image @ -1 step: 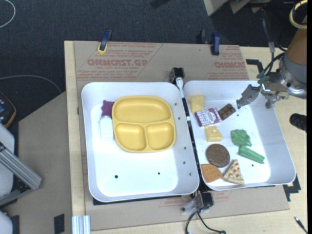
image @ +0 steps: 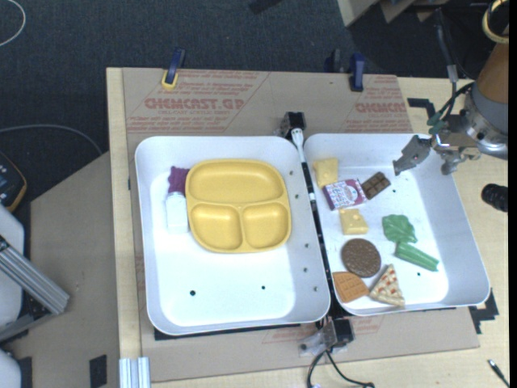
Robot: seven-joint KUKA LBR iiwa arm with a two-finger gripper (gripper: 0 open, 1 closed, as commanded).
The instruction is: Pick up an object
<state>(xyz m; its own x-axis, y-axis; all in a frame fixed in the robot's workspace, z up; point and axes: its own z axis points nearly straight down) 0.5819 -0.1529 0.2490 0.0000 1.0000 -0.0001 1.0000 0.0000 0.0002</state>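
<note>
Pizza slice [image: 388, 286] nearest; purple-capped bottle [image: 175, 197] half hidden behind yellow tray [image: 238, 204].

Dark carpet floor [image: 97, 23]; brown board bench [image: 242, 95]; white cable [image: 12, 18] on floor.

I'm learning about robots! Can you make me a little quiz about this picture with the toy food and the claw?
1. True or false: the yellow tray sits in the left bin.
2. Which is nearest the claw? A) pizza slice B) chocolate bar C) round cookie
3. Fill in: the green toy vegetables lie in the ____ bin.

Key: 1 true. 2 B. 3 right; that is the right bin.
</note>
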